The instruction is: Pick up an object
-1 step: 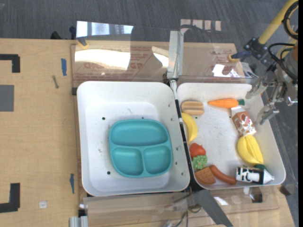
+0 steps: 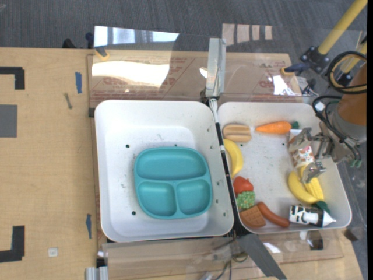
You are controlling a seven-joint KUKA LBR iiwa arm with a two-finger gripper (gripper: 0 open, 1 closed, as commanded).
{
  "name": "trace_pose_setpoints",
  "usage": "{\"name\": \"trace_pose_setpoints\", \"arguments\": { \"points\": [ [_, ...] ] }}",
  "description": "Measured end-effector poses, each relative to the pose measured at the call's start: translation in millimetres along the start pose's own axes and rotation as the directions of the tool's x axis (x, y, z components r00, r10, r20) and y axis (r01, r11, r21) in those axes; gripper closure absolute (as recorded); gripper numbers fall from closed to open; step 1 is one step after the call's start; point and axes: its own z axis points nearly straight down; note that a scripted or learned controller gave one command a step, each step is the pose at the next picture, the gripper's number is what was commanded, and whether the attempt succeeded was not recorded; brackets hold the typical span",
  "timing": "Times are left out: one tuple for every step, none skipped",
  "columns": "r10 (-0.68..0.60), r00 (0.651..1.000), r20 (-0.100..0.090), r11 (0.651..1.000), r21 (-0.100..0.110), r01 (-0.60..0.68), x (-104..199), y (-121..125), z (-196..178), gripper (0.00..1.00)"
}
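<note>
My gripper [image 2: 310, 154] is low over the right side of the right bin [image 2: 274, 167], reaching in from the right. Right at it is a small white packet with red print [image 2: 303, 154]; whether it is gripped is unclear. Just below it lie a yellow banana [image 2: 299, 188] and a corn cob [image 2: 315, 189]. A carrot [image 2: 274, 128] and a bun [image 2: 236, 132] lie at the bin's far side. A second banana [image 2: 235, 156] rests along the left wall.
Along the right bin's near side sit a red pepper [image 2: 243, 185], a green piece [image 2: 246, 200], a waffle [image 2: 252, 216], a sausage [image 2: 273, 214] and a black-and-white bottle [image 2: 309, 215]. The left bin [image 2: 113, 156] holds a teal divided plate [image 2: 172, 181].
</note>
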Motion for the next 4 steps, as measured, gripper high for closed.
{"name": "trace_pose_setpoints", "arguments": {
  "points": [
    [0.134, 0.991, -0.004, 0.991, -0.005, -0.134, 20.0, 74.3, 20.3, 0.0],
    [0.278, 0.959, -0.048, 0.96, 0.0, -0.278, -85.8, 64.9, 21.0, 0.0],
    [0.327, 0.945, -0.009, 0.945, -0.001, -0.327, -28.2, 11.9, 22.2, 0.0],
    [0.323, 0.946, 0.007, 0.946, 0.0, -0.323, -33.5, 12.7, 8.0, 1.0]
  ]
}}
